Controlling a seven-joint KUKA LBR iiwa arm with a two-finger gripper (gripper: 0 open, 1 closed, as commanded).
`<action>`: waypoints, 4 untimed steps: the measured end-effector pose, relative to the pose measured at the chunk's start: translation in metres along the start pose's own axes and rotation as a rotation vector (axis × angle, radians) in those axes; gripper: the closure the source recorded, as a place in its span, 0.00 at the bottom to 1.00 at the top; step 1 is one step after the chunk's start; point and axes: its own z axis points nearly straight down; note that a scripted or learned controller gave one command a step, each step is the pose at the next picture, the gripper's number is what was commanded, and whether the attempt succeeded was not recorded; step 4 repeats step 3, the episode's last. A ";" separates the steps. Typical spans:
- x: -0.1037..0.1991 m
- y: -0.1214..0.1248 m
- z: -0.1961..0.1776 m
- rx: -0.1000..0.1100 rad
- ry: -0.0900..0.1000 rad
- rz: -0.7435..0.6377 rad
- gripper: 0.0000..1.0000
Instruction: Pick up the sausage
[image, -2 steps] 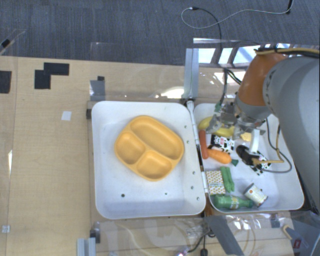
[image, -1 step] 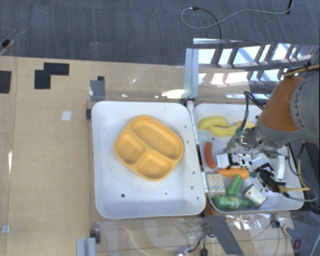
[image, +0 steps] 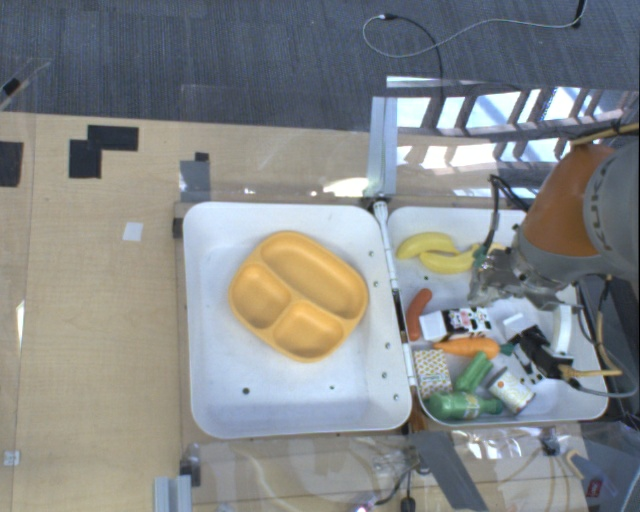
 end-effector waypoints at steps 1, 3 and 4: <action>0.088 -0.010 -0.083 0.016 -0.002 0.156 1.00; 0.108 0.061 -0.081 0.016 0.000 -0.135 1.00; 0.108 0.061 -0.081 0.016 0.000 -0.135 1.00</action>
